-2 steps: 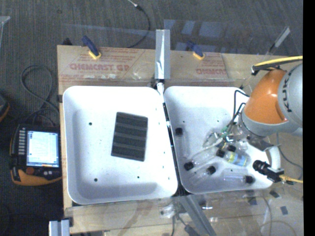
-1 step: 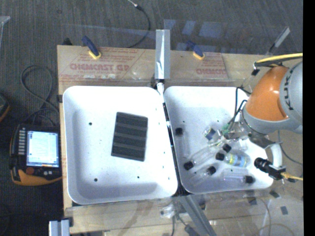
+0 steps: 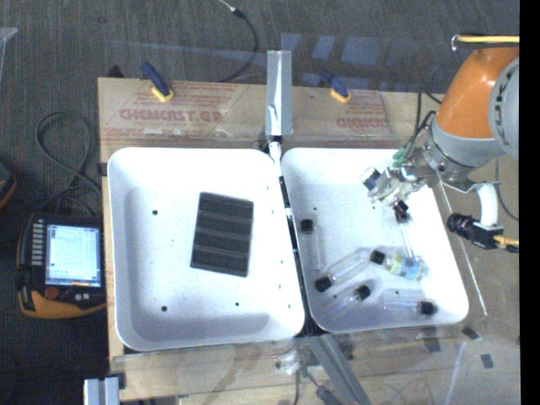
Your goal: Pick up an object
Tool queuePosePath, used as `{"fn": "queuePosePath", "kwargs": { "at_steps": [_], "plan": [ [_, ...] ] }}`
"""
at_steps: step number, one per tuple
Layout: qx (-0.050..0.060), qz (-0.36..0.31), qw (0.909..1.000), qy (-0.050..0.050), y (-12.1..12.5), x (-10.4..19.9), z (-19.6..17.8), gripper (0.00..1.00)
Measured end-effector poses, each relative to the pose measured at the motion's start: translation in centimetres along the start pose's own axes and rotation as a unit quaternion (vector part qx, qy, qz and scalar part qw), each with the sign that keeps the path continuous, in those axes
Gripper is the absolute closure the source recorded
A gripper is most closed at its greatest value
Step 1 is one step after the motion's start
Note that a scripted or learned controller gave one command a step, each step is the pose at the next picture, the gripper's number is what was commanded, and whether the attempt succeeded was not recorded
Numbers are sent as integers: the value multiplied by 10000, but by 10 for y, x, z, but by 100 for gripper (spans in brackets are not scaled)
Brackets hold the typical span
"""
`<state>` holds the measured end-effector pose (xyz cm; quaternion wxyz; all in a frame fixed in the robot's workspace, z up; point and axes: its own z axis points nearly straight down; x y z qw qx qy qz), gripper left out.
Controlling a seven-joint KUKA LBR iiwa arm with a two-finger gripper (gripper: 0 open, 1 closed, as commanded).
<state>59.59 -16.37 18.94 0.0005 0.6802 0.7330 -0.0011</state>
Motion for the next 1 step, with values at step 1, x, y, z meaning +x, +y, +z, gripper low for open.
{"fn": "queuePosePath", "kwargs": {
  "at_steps": [1],
  "plan": [
    [9, -8, 10000, -5, 0, 1, -8, 100]
  ]
}}
